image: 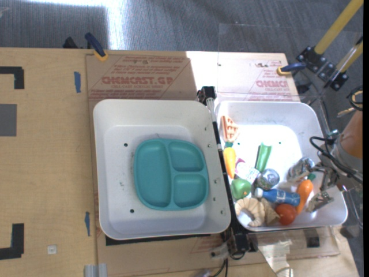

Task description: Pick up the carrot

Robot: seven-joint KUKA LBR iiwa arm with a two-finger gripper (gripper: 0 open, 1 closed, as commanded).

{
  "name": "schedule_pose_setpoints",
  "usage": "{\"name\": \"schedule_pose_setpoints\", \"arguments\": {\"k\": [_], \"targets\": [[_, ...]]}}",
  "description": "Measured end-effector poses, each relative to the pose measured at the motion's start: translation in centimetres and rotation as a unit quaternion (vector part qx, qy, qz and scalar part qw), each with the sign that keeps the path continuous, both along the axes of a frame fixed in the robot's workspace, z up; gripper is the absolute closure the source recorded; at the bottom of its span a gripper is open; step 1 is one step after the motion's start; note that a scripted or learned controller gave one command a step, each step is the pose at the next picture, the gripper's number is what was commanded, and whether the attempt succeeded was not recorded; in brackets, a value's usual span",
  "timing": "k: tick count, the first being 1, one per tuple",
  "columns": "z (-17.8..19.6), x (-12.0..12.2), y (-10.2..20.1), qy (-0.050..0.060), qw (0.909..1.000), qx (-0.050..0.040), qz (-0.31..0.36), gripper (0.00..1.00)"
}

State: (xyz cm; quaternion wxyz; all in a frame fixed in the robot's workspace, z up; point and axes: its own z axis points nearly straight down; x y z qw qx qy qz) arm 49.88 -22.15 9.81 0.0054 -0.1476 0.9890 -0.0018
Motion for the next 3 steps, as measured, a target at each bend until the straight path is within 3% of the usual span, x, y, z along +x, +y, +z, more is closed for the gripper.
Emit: {"name": "schedule_pose_setpoints", "arguments": {"k": [1,2,3], "targets": [[-0.7,0.06,7.66,-0.003,0.9852,-0.0028,0.171,0.0],[-0.65,-0.34,7.88,-0.007,0.9807,-0.0052,0.196,0.0],[-0.69,-0.4,7.67,-0.008,0.9607,-0.0051,0.277,0.0]]}}
